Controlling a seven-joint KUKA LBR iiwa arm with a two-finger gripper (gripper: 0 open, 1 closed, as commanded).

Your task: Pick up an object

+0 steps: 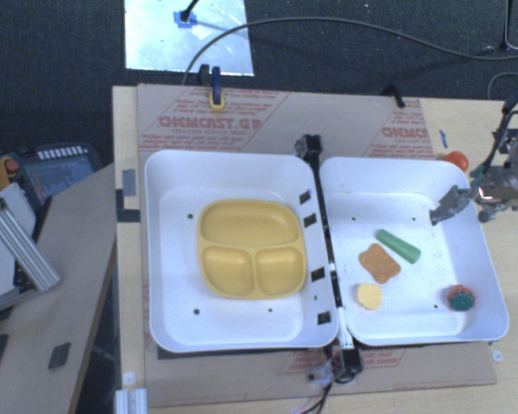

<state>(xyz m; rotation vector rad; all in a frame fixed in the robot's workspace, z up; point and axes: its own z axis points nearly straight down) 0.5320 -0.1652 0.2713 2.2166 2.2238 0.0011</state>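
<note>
Objects for picking lie loose on the floor of the right bin (414,330), none of them between the fingers (453,203). Nearest to the fingers is a green cylinder (398,245), lying slantwise a little below and to the left of them, near but not touching. Just beyond it, further down and left, sits a flat orange-brown piece (379,263), close beside the cylinder's lower end. Below that again is a small pale yellow round piece (369,296), apart from the orange one by a narrow gap. Well below the fingers and slightly to their right, near the bin's lower right corner, rests a small round thing in teal and red (460,297).

The fingers hang over the upper right part of that bin, above its white floor, and grasp nothing; whether they are spread or closed cannot be told, since they show as one small grey shape. Behind them, to the right, the wrist carries loose cables at the edge of the view. An orange ball-like thing (455,159) shows just above the fingers, at the bin's far rim.

Far to the left of the fingers, the left bin (168,231) holds a yellow divided tray (250,248). Both bins stand on a brown board (268,119) on the tabletop (125,145).
</note>
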